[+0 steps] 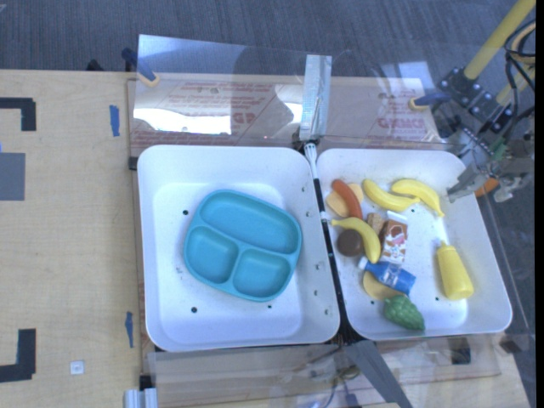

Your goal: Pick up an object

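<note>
- left bin [161,228]: holds a blue divided plate [242,245], lying flat near the middle, nothing on it
- right bin [493,304]: all the loose items sit here, any one could be the pick target
- orange-red sausage-like piece [344,199] by the divider, brown round piece [349,243] just below it
- three bananas: one [365,236] mid-left, one [382,196] above it, one [418,194] further right, upper two touching
- small carton [394,240], blue packet [392,275], green bumpy item [405,314] near the front edge
- yellow bottle [453,271] lies apart, right side
- gripper [484,181] over the bin's upper right rim, above the pile, nothing between the fingers as far as visible; open or clenched: cannot tell, too small
- progress: nothing lifted, everything rests in the bin; reach, grasp and lift all left
</note>
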Robot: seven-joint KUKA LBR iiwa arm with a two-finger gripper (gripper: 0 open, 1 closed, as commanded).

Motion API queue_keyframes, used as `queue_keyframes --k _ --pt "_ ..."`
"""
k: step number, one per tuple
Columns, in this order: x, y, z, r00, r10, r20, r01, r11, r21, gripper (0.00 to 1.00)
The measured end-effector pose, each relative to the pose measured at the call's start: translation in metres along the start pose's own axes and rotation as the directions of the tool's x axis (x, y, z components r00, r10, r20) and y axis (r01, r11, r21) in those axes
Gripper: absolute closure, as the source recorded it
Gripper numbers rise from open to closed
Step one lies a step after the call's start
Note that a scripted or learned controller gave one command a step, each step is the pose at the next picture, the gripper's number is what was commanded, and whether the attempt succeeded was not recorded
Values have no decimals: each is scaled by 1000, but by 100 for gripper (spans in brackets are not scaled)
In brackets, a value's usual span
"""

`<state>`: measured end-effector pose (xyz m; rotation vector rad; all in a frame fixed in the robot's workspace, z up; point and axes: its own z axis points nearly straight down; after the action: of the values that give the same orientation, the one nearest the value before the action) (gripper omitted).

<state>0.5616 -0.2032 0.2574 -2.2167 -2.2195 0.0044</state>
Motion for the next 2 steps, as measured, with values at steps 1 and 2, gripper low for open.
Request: queue_keyframes --k 1,2 --pt "31 23 144 999 -50 6 50 999 -18 0" --pt "73 -2 171 995 -100 5 100 995 -10 0"
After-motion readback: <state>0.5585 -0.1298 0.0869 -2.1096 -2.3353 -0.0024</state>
